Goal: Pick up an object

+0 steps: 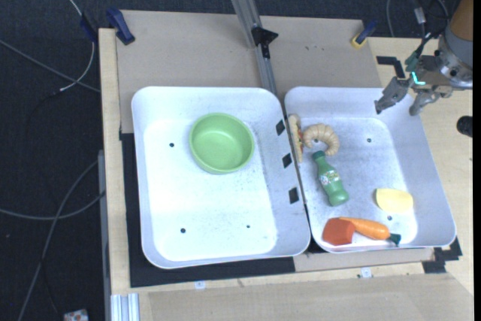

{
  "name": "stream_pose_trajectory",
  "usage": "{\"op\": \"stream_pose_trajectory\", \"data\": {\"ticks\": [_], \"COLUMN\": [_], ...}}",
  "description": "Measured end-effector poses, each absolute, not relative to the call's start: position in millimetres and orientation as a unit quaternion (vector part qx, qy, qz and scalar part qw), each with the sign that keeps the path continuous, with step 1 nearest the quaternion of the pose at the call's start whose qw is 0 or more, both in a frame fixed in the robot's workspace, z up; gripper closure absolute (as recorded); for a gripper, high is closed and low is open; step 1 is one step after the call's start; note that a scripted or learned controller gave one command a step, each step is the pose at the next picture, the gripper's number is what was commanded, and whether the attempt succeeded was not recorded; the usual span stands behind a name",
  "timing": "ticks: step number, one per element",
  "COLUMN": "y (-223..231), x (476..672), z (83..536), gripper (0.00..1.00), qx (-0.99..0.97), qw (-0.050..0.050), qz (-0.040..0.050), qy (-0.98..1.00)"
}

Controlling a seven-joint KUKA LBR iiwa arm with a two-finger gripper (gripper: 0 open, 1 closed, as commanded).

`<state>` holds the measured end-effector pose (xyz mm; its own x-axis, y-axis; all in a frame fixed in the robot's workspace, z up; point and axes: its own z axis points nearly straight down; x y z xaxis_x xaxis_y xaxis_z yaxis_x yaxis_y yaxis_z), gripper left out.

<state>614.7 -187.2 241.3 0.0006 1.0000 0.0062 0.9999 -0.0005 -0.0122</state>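
Nearest the camera, along the near rim of the right bin (440, 195), lies an orange carrot (367, 228) with its green tip pointing right, touching a red block (338, 232) at its left end. Just beyond them, toward the right wall, sits a pale yellow piece (394, 200). Further in, near the bin's left side, a green bottle (330, 180) lies on its side, and just beyond its cap a tan curved pastry (319, 136) rests close to the divider between the 2 bins. The left bin (161, 229) holds 1 thing, a green bowl (221, 143), upright in its far half.

At the far right corner of the right bin, the gripper (405, 98) hangs over the rim, its 2 fingers spread apart with nothing between them. It is well apart from every object.

Judging from this, the pick has hardly begun: nothing is lifted, all 6 objects rest in the bins, and no target has been approached. What remains is moving over one item, lowering, closing and raising it.
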Motion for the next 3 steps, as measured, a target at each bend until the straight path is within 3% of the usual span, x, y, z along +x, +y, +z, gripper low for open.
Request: {"op": "stream_pose_trajectory", "data": {"ticks": [1, 3], "y": [-187, -190], "x": [615.9, 619.0], "z": [245, 153], "gripper": [0.0, 0.0], "qx": [-0.707, -0.707], "qw": [0.004, 0.007], "qz": [0.0004, 0.003], "qy": [-0.707, -0.707]}}
